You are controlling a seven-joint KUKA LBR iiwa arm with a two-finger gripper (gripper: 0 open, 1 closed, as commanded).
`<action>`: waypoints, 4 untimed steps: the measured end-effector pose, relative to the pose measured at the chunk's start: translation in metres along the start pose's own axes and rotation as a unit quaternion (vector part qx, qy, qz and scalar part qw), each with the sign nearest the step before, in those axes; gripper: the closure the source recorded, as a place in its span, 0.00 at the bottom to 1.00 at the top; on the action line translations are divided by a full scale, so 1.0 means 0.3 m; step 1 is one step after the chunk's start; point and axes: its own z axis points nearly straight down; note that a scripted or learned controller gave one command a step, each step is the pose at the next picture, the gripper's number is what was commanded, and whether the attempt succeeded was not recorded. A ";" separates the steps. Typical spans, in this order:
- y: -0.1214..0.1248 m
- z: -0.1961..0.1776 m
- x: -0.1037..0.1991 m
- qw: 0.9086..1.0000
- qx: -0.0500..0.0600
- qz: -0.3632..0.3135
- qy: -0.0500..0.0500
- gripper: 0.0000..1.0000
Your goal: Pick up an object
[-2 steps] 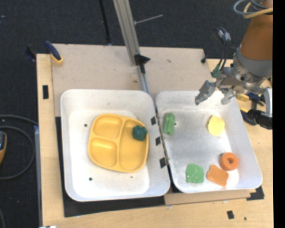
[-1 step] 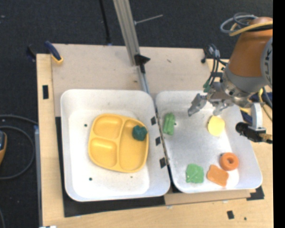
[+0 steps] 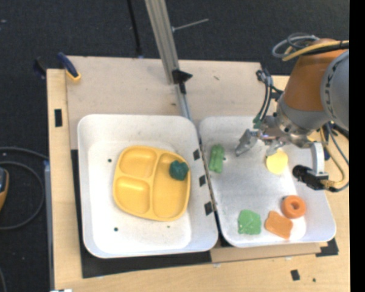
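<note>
My gripper (image 3: pixel 261 145) hangs over the upper part of the right bin (image 3: pixel 231 126), open, with nothing between its fingers. One finger (image 3: pixel 244 144) splays out to the left. A pale yellow round piece (image 3: pixel 277 162) lies just below and right of the gripper. A small green piece (image 3: pixel 216 159) rests by the bin's left wall, left of that finger. Near the front lie a light green chunk (image 3: pixel 249 222), an orange block (image 3: pixel 278 224) and an orange ring (image 3: pixel 294 206).
The left bin (image 3: pixel 97 139) holds a yellow divided plate (image 3: pixel 147 184) with a dark green lump (image 3: pixel 179 170) on its right compartment. A metal post (image 3: pixel 165 41) rises behind the bins. Black cables (image 3: pixel 313 175) hang at the arm's right.
</note>
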 end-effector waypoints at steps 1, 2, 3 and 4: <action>-0.017 0.198 -0.025 1.000 0.000 0.000 0.000 0.00; -0.013 0.150 -0.028 1.000 -0.002 0.001 0.000 1.00; -0.012 -0.038 -0.067 1.000 -0.005 0.000 -0.001 1.00; 0.005 -0.192 -0.054 1.000 -0.005 -0.002 0.000 1.00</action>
